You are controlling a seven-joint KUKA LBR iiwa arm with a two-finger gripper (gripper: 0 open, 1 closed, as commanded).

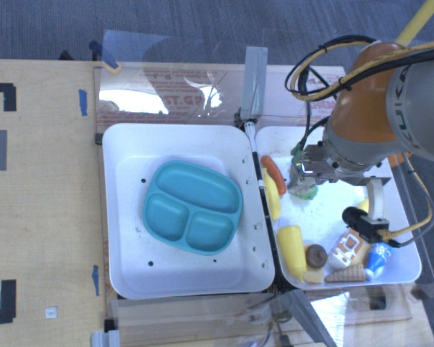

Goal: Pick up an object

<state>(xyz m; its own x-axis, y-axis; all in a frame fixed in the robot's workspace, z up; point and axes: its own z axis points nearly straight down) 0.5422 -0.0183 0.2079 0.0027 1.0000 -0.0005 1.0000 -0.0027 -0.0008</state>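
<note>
My gripper point(302, 181) hangs low over the back left part of the right bin point(405, 201), under the grey and orange wrist. A small green thing point(304, 191) lies right beneath it, partly hidden. An orange-red sausage shape point(272, 170) and a yellow banana point(274, 198) lie just left of the gripper, against the bin's left wall. Toward the front lie a yellow corn cob point(291, 250), a brown round piece point(316, 255), an orange and white box point(347, 247), a tan cone point(345, 274) and a blue thing point(378, 259).
The left bin point(123, 157) holds a blue divided plate point(192, 206). A clear panel and a grey post point(254, 85) stand behind the bins. Yellow cables loop over the wrist.
</note>
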